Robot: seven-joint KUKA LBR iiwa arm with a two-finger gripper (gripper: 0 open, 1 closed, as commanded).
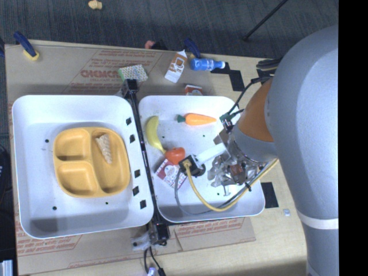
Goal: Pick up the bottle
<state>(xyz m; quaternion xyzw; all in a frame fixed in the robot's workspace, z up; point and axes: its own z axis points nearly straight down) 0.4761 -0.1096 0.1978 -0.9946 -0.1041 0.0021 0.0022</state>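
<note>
A small blue bottle [205, 65] lies on its side on the cardboard bench top, just beyond the far rim of the right bin [172, 99]. My gripper [228, 175] hangs low over the right bin's near right part, far from the bottle. Its metal end is tangled in shadow and cable. Nothing shows between its tips. To the gripper's left, a red and white packet [171, 174] lies on the bin floor.
The right bin also holds a banana [152, 132], a carrot [198, 119] and a red fruit [175, 154]. In the left bin [29, 114], a yellow divided plate [91, 161] carries a pale piece of food. A small carton [176, 66] and a patterned sponge [133, 72] lie near the bottle.
</note>
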